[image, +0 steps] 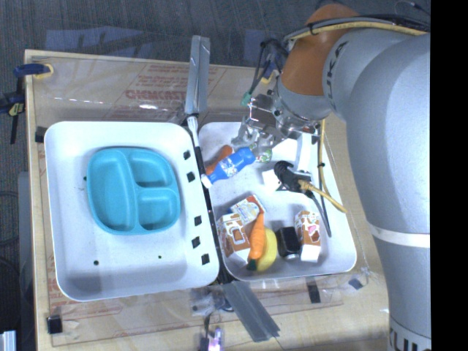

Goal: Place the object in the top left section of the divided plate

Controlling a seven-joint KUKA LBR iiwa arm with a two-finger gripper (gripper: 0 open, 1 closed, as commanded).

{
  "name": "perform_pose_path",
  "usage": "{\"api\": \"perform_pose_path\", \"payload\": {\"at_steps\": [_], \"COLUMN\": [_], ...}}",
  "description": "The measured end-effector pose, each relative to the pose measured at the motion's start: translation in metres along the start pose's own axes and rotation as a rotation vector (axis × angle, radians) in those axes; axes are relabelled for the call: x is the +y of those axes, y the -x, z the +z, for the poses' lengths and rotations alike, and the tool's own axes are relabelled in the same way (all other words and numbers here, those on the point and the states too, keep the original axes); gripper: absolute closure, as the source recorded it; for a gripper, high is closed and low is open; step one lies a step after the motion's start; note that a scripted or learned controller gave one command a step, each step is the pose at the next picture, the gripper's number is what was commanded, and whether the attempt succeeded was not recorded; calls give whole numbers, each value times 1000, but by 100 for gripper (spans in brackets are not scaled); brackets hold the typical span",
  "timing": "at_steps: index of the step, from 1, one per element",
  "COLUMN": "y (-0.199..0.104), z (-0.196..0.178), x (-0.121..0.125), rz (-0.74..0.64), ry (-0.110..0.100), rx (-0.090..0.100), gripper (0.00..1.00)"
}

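A blue divided plate (134, 189) lies in the left white bin (73, 262); it has one large section on its left and two smaller ones on its right, all bare. In the right bin (336, 258) a bottle (230, 164) with a blue label and an orange end lies slanted near the bin's upper left corner. My gripper (254, 139) hangs right over the bottle's clear upper end, close to it or touching it. From this angle I cannot make out whether it grips the bottle.
The front of the right bin holds a printed carton (238, 225), a carrot (257, 238), a banana (268, 252), a small black object (288, 241) and a second carton (309, 234). The ridge between the bins (197, 196) separates bottle and plate.
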State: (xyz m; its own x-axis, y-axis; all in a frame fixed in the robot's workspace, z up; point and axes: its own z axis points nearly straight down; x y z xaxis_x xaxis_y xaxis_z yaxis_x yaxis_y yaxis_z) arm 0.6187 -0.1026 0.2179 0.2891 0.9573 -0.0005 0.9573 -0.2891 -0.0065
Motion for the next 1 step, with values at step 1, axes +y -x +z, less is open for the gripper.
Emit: {"api": "perform_pose_path", "payload": {"at_steps": [1], "y": [-68], "z": [27], "x": [1], "rz": [-218], "ry": [0], "rx": [-1], "gripper": [100]}}
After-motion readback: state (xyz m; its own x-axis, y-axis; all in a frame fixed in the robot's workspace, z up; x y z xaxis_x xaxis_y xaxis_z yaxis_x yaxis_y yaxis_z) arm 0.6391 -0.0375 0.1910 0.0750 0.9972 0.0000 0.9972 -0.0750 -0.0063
